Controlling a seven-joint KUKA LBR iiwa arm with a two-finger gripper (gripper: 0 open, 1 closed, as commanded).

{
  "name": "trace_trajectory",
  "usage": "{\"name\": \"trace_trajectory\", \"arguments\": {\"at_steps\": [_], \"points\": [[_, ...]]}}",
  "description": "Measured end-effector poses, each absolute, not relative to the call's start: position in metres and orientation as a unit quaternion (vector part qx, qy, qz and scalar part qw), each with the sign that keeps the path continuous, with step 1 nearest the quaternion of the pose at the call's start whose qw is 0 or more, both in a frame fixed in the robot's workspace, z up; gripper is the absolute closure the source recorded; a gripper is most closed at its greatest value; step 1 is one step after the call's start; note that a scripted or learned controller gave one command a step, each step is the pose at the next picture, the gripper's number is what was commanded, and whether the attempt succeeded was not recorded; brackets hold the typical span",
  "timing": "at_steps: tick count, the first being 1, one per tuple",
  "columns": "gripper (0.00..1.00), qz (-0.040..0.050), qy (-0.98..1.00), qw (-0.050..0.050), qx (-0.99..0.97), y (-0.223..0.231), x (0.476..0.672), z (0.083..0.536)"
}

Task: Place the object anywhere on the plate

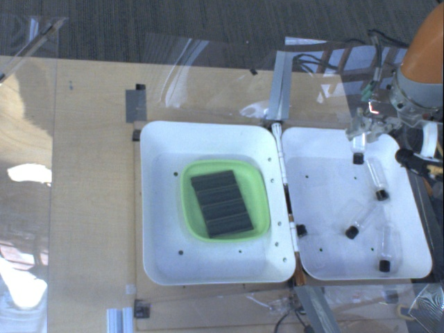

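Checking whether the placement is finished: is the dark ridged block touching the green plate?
Touching. The camera view shows the dark ridged block lying flat inside the green plate, green rim visible all around it, with no gap or shadow under it.

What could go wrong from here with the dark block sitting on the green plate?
1. The dark ribbed rectangular block lies tilted and nearly spans the square green plate, so a nudge could push it over the rim.
2. The two-finger gripper hangs over the right white bin; descending there could strike the small clear tubes.

Dark ribbed floor (pixel 173 12) beyond sunlit wooden bench (pixel 76 207).
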State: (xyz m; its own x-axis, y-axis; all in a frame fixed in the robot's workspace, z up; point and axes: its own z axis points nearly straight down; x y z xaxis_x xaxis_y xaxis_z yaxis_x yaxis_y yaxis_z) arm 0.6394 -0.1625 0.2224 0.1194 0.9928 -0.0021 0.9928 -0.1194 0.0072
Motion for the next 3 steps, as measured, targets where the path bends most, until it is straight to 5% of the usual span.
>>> {"name": "trace_trajectory", "arguments": {"at_steps": [1,2,3], "points": [[1.0,0.0014,0.673,0.001,0.739,-0.105,0.609,0.145],[1.0,0.0023,0.685,0.001,0.728,-0.045,0.547,0.186],[1.0,0.0023,0.703,0.001,0.711,0.047,0.54,0.185]]}}
